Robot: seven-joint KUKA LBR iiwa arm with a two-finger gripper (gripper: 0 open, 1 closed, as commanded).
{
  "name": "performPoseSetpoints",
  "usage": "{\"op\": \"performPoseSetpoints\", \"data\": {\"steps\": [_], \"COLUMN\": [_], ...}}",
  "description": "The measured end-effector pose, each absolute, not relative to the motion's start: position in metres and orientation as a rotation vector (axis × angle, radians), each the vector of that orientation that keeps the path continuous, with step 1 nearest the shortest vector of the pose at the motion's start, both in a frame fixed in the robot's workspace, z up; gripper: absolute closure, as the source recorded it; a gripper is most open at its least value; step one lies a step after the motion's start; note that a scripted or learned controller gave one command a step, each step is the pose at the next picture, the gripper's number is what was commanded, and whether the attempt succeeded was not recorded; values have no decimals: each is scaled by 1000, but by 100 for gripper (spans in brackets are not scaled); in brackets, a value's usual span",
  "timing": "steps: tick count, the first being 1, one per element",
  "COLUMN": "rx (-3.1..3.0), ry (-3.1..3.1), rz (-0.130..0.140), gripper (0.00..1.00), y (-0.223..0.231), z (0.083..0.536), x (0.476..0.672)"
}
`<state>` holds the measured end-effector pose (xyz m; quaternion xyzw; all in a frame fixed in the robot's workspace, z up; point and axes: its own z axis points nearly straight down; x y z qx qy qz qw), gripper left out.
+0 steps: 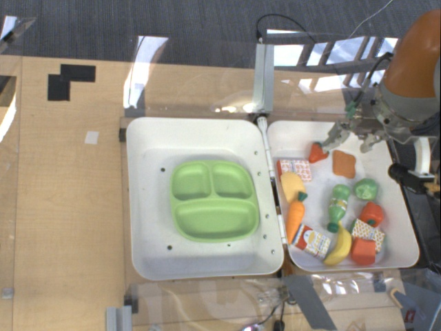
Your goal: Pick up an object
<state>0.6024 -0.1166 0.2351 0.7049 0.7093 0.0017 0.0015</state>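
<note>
Toy foods [335, 212] in right bin [412, 250], green plate [214, 200] in left bin [148, 257], jaws released

The arm [413, 61] has a broad, rounded orange band above the wrist, glossy with a pale highlight along its top. Below it sits a grey collar and a lighter grey wrist housing. Thin dark cables run along the wrist. The gripper [353, 138] has two slim, pale grey metal fingers [335, 138] with narrow tips.
</note>
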Motion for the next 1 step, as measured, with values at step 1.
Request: {"op": "performPoseSetpoints", "data": {"steps": [1], "rx": [2508], "ry": [1889], "rz": [5], "gripper": [0], "y": [-120], "z": [208], "x": [581]}}
